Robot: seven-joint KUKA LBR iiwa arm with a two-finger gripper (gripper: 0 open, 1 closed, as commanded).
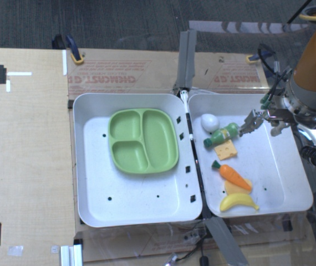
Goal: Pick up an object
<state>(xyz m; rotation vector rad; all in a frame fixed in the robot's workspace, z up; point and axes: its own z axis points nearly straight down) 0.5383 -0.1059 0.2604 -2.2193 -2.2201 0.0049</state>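
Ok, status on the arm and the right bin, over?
Gripper low over right bin, nothing seen in it. Tip next to green bottle. White egg and cheese wedge crowd the bottle; carrot and banana sit apart.

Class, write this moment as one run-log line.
arm: over right bin | gripper: beside green bottle, nothing held | carrot, banana: untouched | left bin: green plate

1. Two shallow white bins: left bin (86,165), right bin (280,170).
2. One green divided plate (143,141), three compartments, in the left bin.
3. One white egg (209,121), far side of the right bin.
4. One green bottle (222,134).
5. One cheese wedge (225,151).
6. One carrot (234,176).
7. One banana (238,203), near side.
8. One pale yellow piece (233,188) under carrot and banana, kind unclear.
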